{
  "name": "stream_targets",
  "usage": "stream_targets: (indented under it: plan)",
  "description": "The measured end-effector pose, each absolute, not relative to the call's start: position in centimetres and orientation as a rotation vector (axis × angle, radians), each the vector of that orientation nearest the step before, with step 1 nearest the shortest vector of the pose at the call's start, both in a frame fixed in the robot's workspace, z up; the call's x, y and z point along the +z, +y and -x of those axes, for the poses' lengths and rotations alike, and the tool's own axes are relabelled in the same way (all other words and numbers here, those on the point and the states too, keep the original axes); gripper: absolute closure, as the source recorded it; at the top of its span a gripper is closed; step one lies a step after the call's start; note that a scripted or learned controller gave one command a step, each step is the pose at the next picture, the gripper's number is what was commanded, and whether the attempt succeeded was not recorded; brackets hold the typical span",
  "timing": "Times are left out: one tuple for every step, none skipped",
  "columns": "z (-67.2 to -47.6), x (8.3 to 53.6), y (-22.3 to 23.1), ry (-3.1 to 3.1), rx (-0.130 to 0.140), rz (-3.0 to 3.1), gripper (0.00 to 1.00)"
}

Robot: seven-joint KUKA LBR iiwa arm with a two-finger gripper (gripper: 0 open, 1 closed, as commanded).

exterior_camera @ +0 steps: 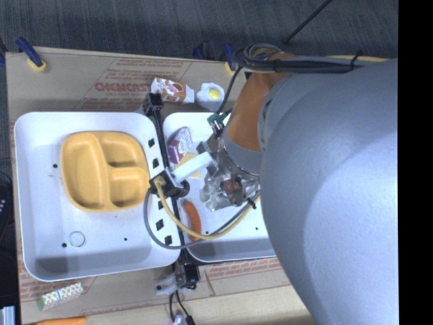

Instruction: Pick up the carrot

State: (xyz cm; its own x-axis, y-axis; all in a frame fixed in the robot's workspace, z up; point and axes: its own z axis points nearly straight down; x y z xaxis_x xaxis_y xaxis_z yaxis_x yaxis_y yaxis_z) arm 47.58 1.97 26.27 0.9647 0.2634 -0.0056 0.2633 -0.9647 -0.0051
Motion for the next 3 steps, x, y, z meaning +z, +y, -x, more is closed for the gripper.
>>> stream_targets:
  plan:
    - [-47.6, 28.4, -4.9, -0.321, 0.007, 3.121, 1.00]
    - [-47.5, 20.9, 0.5, -0.326, 0.011, 3.119, 1.00]
    - [-47.6, 20.9, 7.6, -0.357, 0.007, 3.119, 1.00]
